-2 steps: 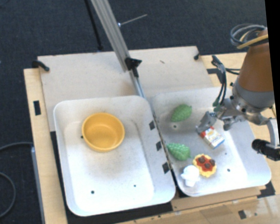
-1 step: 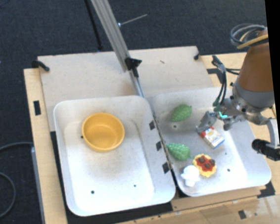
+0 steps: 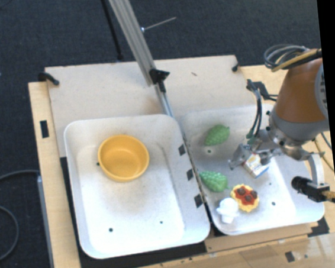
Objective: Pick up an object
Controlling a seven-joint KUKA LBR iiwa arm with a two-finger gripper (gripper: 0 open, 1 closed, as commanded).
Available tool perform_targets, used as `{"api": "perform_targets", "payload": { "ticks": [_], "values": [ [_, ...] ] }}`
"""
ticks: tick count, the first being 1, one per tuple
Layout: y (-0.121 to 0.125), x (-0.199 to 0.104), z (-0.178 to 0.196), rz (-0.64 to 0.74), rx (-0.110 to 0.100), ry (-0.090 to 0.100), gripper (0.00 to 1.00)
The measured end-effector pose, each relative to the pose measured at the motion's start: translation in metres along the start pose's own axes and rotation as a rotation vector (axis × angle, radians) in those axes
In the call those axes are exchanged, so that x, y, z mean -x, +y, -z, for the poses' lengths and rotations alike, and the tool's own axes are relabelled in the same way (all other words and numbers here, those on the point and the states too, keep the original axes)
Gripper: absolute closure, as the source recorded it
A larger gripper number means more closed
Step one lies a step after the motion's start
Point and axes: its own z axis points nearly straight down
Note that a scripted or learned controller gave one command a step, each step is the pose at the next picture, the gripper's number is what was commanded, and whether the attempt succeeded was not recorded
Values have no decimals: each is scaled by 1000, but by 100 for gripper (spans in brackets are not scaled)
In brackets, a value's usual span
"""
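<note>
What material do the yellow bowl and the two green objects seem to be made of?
Yellow bowl: probably plastic, smooth and matte, one even colour. Green objects: likely moulded plastic or rubber toys; the surface looks bumpy, but the view is too coarse to be sure.

Looking smooth matt plastic: white bins (image 3: 88, 228), yellow bowl (image 3: 123, 157). Showing bumpy texture: 2 green pieces (image 3: 216, 135). Appearing pale raw wood: desk (image 3: 103, 86). Gleaming brushed metal: slanted pole (image 3: 133, 33).

Two white bins (image 3: 82, 169), one yellow bowl (image 3: 123, 157), two green lumps (image 3: 216, 135), one white piece (image 3: 227, 210), one red-and-yellow toy (image 3: 245, 198).
</note>
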Motion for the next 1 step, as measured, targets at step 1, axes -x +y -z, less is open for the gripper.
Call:
{"api": "perform_targets", "payload": {
  "ticks": [1],
  "values": [
    [-7,-5,-47,1,0,0,0]
  ]
}}
